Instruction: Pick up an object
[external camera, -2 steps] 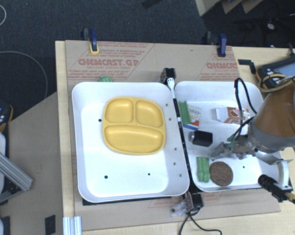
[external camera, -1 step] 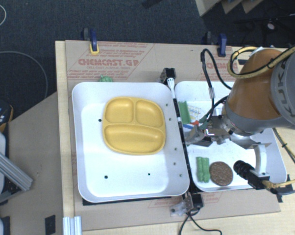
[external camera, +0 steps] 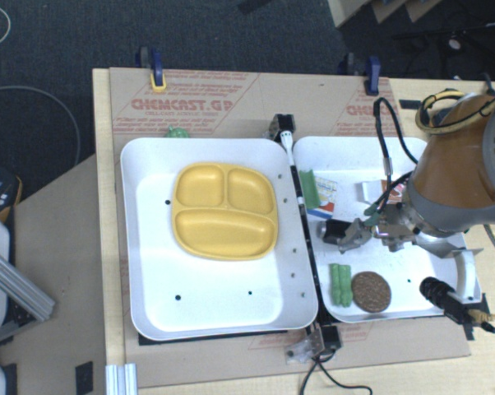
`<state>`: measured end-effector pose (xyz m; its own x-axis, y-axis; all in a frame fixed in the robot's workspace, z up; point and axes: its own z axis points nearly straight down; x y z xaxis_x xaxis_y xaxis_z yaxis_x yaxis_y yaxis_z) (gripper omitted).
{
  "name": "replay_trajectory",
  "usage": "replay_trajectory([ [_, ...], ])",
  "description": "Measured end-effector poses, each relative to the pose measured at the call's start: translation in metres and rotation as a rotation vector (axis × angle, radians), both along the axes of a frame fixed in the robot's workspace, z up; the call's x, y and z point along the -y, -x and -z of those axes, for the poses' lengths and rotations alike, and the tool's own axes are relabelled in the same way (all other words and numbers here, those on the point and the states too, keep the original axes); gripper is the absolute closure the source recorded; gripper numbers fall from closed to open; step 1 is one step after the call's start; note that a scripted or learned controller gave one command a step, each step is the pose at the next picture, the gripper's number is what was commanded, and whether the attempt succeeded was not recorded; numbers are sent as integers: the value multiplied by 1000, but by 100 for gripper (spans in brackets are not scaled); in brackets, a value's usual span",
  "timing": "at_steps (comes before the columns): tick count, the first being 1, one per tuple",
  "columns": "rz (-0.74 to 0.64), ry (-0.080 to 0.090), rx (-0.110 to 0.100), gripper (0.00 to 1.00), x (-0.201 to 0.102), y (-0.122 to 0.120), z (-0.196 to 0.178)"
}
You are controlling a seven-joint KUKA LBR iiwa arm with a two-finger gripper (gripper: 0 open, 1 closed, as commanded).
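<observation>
Reaching in over the right bin (external camera: 445,299), the gripper (external camera: 340,232) sat low just left of that bin's middle, and whether it was wide, narrow or holding anything could not be told, its tip being a dark blur. A ridged green block (external camera: 340,284) lay touching a rough brown disc (external camera: 370,291) near the bin's front rim with bare floor around them, and a flat green piece (external camera: 307,188) lay by its left wall, beside a white packet (external camera: 327,190) too small to read. Left of the bin, a smooth yellow three-compartment plate (external camera: 225,211) lay in the left bin (external camera: 149,245), well clear of its rims.
</observation>
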<state>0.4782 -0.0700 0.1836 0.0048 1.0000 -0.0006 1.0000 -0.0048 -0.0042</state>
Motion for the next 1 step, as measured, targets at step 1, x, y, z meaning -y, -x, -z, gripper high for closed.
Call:
replay_trajectory([
  [1,-5,0,5,100,-3,-1,-11],
])
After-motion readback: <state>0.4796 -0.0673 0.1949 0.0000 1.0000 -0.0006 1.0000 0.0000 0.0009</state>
